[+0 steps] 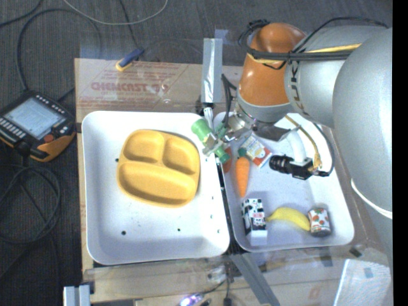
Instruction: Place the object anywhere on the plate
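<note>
Bins sit side by side on the bench. The left bin (95, 234) holds one thing, a yellow plate (159, 167) with three compartments, lying flat a little toward the far side of the bin's floor. Just right of the plate, over the rims where the two bins meet, hangs the gripper (215, 144), reaching down from the grey arm (357, 88) with its orange band (271, 62). I cannot tell whether the jaws are spread or pressed together, since angle and blur hide the gap. A green object (201, 129) sits right against the gripper, by the plate's far right corner. Whether it is pinched or merely touching cannot be made out, and it is beside the plate rather than on it. The right bin (338, 196), further right of the plate, holds the rest. A red-and-white packet (255, 150) lies nearest the gripper, and an orange carrot (242, 176) lies lengthwise close to the dividing rims. A black-and-white carton (254, 217) sits at the near end below the carrot, with a yellow banana (287, 217) just right of it and a small red-and-white can (319, 222) just beyond the banana. Behind the plate, a brown board (127, 88) with faint red lettering lies under the bins, with a small blue-and-yellow plug (127, 58) on a cable at its far edge. Left of the plate, off the bench, a handheld control pendant (35, 123) with a lit screen rests on dark carpet (38, 18) among loose cables (115, 11).
</note>
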Motion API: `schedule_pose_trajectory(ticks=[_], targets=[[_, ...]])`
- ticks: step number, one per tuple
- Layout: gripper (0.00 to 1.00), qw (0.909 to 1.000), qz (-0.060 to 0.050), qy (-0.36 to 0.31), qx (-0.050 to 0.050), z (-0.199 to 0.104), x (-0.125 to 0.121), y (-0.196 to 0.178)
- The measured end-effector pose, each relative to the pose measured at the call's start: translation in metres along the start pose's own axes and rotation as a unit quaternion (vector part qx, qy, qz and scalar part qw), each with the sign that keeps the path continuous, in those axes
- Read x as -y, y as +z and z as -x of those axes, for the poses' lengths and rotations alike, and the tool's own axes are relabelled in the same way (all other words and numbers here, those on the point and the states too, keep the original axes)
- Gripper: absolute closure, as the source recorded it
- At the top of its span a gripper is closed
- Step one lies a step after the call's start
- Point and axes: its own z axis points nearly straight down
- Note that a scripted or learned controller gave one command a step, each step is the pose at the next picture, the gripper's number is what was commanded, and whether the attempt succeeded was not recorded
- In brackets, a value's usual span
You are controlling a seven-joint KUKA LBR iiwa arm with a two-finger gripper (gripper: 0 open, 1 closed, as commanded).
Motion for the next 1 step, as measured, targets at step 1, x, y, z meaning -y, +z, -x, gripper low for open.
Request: schedule_pose_trajectory(ticks=[1], targets=[[0.0,1.0,0.0,0.0,0.0,0.0001,0.0,-0.0002]])
